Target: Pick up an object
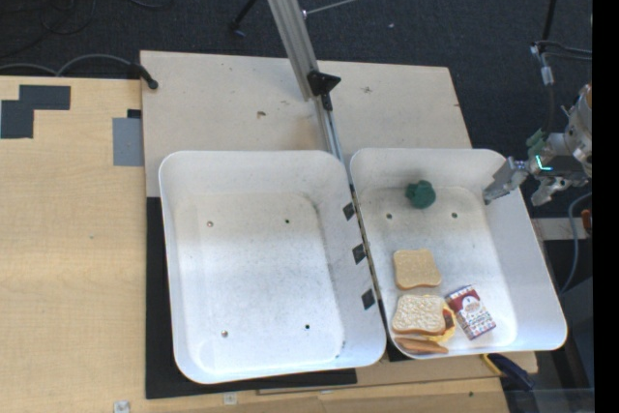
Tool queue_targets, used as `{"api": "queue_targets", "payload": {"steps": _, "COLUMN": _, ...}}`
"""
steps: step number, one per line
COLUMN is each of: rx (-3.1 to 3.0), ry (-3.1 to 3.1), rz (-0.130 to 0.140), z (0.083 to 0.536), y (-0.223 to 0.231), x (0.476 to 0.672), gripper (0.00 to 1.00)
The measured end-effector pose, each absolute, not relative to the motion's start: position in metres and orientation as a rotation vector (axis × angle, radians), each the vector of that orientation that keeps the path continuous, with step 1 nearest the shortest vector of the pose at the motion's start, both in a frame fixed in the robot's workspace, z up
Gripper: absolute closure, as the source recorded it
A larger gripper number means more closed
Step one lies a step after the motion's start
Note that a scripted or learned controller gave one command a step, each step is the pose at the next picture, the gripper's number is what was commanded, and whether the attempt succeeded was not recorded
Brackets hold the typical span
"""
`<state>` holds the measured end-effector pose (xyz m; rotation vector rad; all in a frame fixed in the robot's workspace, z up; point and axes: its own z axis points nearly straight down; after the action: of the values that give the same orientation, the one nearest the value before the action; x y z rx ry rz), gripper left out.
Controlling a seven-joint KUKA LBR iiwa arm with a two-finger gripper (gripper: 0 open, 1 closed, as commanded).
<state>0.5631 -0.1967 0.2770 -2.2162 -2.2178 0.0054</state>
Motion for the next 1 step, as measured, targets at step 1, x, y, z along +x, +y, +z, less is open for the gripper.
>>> {"api": "queue_targets", "payload": {"steps": 1, "rx": -2.218, "ry": -2.221, "rz": 0.002, "z": 0.2794, "y": -0.1966, "x": 0.5638, "gripper": 0.00}}
